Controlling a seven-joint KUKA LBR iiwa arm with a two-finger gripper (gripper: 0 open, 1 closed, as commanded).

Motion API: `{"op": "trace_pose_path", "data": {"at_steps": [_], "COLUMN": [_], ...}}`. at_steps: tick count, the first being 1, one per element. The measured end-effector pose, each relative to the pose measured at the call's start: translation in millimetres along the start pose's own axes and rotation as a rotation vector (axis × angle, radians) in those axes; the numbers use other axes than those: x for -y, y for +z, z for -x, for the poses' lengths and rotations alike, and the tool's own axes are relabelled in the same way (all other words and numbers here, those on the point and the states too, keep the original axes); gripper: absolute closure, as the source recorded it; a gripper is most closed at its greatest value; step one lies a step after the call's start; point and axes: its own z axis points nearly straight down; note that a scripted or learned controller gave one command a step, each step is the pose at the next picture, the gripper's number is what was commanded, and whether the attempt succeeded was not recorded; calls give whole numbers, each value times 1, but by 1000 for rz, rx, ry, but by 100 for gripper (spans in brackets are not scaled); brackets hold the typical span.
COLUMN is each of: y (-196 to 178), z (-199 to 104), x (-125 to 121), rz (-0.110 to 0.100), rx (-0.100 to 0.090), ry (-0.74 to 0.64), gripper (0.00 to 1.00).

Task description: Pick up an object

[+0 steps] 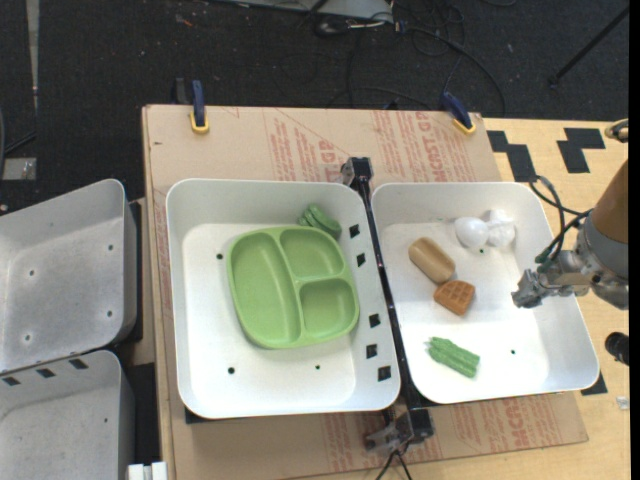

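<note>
— Cardboard is covering the desk [260, 133]. What's lying in the right bin [560, 363]?
— A green pea pod [455, 357], pointing upper-left to lower-right. The tool [522, 298] is hovering nearby; its grip, I cannot tell.

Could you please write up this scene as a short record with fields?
left bin: green divided plastic plate; small green leafy piece at its far edge
right bin: white lumpy object, tan bread-roll-shaped object, brown waffle-shaped square, green ridged pod-shaped object
gripper: over the right bin's right side, apart from every object
task status: nothing picked up yet
</note>
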Motion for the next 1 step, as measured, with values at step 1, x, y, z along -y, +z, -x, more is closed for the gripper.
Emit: {"op": "trace_pose_path", "data": {"at_steps": [1], "y": [-44], "z": [-4], "x": [-6], "rz": [1], "rx": [0], "ry": [-1], "gripper": [100]}}
